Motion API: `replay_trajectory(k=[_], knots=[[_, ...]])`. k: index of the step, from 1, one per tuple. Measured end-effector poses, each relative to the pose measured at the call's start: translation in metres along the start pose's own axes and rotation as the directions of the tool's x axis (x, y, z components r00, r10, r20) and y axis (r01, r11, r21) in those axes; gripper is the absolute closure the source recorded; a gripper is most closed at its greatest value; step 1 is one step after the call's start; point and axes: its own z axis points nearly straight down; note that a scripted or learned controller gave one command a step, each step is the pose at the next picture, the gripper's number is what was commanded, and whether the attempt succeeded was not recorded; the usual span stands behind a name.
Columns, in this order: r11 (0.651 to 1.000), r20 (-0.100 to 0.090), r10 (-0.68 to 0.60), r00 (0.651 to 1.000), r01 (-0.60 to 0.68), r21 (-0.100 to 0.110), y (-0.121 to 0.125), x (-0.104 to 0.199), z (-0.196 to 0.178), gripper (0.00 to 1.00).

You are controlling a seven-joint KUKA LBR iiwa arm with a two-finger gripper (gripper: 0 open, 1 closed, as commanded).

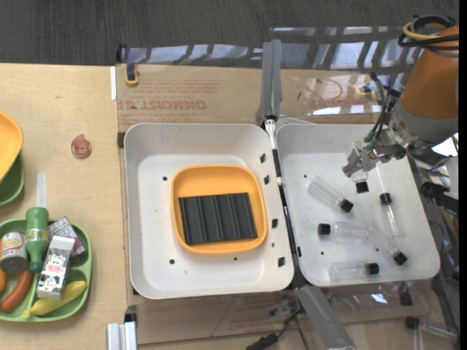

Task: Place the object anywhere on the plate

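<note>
Two shallow white bins sit side by side on my bench. The left bin (pixel 146 217) holds a yellow plate (pixel 217 182) with a dark ribbed insert (pixel 219 218) on it. The right bin (pixel 306 261) holds several clear plastic tubes with black caps (pixel 330 196), scattered flat and apart from one another. My gripper (pixel 359 163) hangs above the right bin's upper area, just beside the nearest tube, with nothing visibly held.

Mirrored "CHEWCHZT"-like print on cardboard sheet (pixel 169 102) behind left bin (pixel 139 217).
</note>
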Motion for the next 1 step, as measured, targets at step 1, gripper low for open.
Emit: replay_trajectory(k=[1], knots=[[0.997, 0.001, -0.079, 0.997, 0.079, -0.001, 0.0306, -0.0655, 0.0383, 1.00]])
